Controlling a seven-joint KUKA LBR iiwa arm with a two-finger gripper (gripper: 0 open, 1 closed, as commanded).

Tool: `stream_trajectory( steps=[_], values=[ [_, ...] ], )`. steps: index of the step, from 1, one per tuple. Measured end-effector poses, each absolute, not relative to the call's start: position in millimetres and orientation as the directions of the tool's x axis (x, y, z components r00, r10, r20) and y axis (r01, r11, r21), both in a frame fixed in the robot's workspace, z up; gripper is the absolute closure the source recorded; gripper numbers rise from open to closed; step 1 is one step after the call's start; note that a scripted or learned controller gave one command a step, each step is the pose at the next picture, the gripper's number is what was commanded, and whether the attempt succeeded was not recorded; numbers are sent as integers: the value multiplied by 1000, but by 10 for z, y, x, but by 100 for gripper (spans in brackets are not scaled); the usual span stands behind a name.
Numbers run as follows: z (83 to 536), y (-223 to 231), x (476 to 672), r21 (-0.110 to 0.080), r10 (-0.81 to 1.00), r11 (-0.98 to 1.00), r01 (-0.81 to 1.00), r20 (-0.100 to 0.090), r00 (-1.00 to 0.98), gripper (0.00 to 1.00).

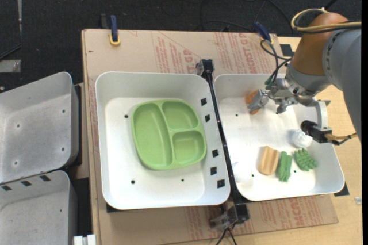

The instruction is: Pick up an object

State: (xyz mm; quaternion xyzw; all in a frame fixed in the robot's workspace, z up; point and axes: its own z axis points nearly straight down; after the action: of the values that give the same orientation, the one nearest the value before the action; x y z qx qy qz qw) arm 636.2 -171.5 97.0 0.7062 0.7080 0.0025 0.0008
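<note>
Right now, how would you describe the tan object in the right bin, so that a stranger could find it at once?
Start at the right bin of the two white bins. Near its front edge three small things lie in a row. The tan block is the leftmost, beside the long green piece and the leafy green piece; it alone there is tan.

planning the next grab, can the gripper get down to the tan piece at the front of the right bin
Probably yes. The tan piece lies in the open, with nothing over it; only a green piece lies close beside it. The gripper hangs further back in the same bin.
</note>
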Motion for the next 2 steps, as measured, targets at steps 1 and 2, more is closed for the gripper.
stream_trajectory(
  steps=[1,2],
  values=[
    [1039,-1717,6346,3,1000,4,1000,-1,-4,100],
    [1490,-1760,6314,5,1000,-1,1000,-2,1,100]
  ],
)
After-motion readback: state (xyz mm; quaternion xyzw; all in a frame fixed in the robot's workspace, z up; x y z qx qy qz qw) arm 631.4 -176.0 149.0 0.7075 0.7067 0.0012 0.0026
